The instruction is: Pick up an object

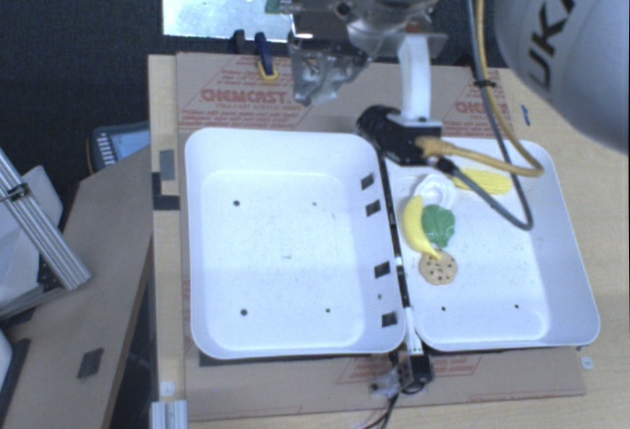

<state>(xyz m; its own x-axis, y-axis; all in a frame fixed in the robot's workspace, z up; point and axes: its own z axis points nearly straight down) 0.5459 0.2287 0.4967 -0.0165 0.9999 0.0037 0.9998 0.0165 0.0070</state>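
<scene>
we see the pickable things gathered in the upper left part of the right-hand bin (556, 319), near the divider between the two bins. a toy banana (415, 228) lies curved along the bin's inner wall, with a green leafy piece (442, 225) touching its right side. just below them lies a round cookie (437, 269) with dark chips, close to the banana's lower tip. above the banana sits a small white piece (434, 188), and to its right a longer yellow piece (491, 184) lies flat near the bin's far wall. the left-hand bin (285, 250) has only small dark specks on its floor. the gripper (320, 81) hangs well apart from all of these, beyond the far wall of the left-hand bin, over the printed cardboard sheet (231, 94) under both bins. it looks blurred, we cannot tell whether it is apart or together, and we see nothing in it. the grey arm (561, 4) with its orange band fills the upper right. the cardboard rests on the table (108, 220).
</scene>
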